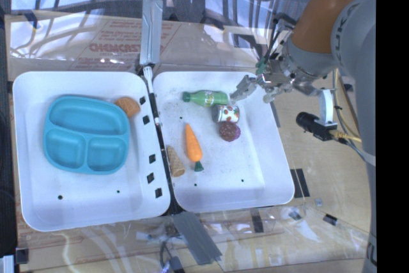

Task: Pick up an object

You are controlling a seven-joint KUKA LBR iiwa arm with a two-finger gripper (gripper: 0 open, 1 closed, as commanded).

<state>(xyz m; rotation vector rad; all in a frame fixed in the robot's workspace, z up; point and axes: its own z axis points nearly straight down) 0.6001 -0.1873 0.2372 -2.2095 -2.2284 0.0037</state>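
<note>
Can: lies in the right bin, upper centre, touching the green bottle on its upper left and the dark red round object below. Carrot and ice-cream cone lie further left. Gripper: above the bin's upper right area, fingers spread, holding nothing. Left bin: blue compartment tray, brown bread-like item.

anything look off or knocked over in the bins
Mildly. The green bottle lies on its side in the right bin, and the small can beside it looks tipped. The ice cream cone lies against the divider wall. Nothing looks spilled or damaged.
</note>
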